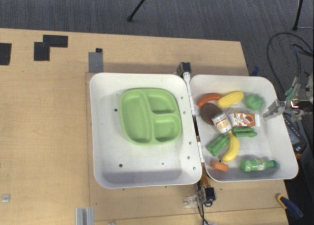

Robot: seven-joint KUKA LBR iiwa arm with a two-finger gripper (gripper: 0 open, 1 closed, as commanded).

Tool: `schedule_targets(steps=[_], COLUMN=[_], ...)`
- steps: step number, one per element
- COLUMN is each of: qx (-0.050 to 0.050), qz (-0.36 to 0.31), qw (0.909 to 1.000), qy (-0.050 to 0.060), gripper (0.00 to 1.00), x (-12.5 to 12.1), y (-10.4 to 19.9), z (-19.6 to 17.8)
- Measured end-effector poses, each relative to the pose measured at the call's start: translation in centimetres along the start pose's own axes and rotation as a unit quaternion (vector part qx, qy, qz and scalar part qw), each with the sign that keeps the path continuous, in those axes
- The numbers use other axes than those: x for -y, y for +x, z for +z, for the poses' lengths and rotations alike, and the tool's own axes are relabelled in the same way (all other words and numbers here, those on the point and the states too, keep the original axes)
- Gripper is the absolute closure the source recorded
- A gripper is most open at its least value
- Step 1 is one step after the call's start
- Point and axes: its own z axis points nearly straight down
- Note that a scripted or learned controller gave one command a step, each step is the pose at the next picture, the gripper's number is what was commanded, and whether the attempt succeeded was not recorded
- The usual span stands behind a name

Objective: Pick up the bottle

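We see the bottle [258, 165], green with a label, lying on its side in the near right corner of the right bin [282, 135], just right of a yellow banana [231, 149] and apart from the other toys. The pincer [274, 109] hangs at the right rim of that bin, above the floor of it and well short of the bottle; nothing sits in it, and we cannot tell how it is set. We judge this the approach step, with the grasp not yet begun. The next move calls for travel toward the near corner, then a descent across the bottle's narrow width. The left bin [100, 121] on the tabletop [44, 135] carries 1 green tray [149, 116].
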Motion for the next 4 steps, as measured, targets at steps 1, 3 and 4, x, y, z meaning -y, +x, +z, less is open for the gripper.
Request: schedule_targets(steps=[1, 3, 4], qx=[0.001, 0.001, 0.0], qz=[-0.002, -0.278, -0.268], qw=[1.0, 0.9606, 0.9633], qy=[-0.002, -0.001, -0.001], gripper=[1.0, 1.0, 1.0], x=[-0.1, 2.7, 2.6], y=[0.0, -0.3, 6.5], z=[-1.1, -2.0, -2.1])
